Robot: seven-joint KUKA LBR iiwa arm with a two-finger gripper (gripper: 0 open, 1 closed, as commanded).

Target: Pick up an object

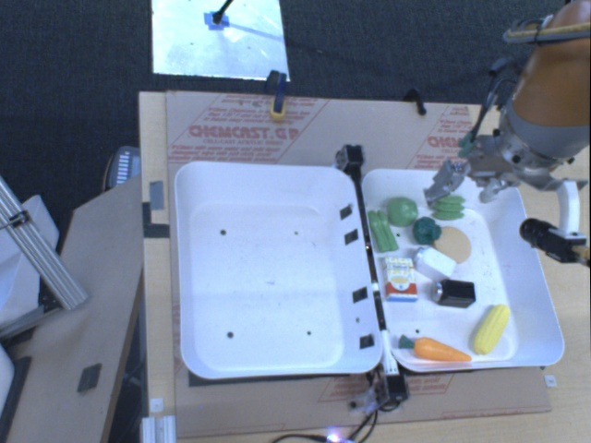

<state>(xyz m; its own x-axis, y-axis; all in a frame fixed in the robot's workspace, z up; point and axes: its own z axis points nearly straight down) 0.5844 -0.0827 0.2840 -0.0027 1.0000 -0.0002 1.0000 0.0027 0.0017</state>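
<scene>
across the bench (231,118) a clear sheet reads "chemcast gp" in red, under two white bins (268,266). right bin (526,275) holds toy corn (490,329), carrot (441,349), a small printed carton (400,278), illegible. gripper (450,185) hovers over green pieces (447,207); whether it grips cannot be told.

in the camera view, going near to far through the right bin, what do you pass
carrot → corn cob → black block → small carton → tan disc → round green vegetable → gripper
</scene>
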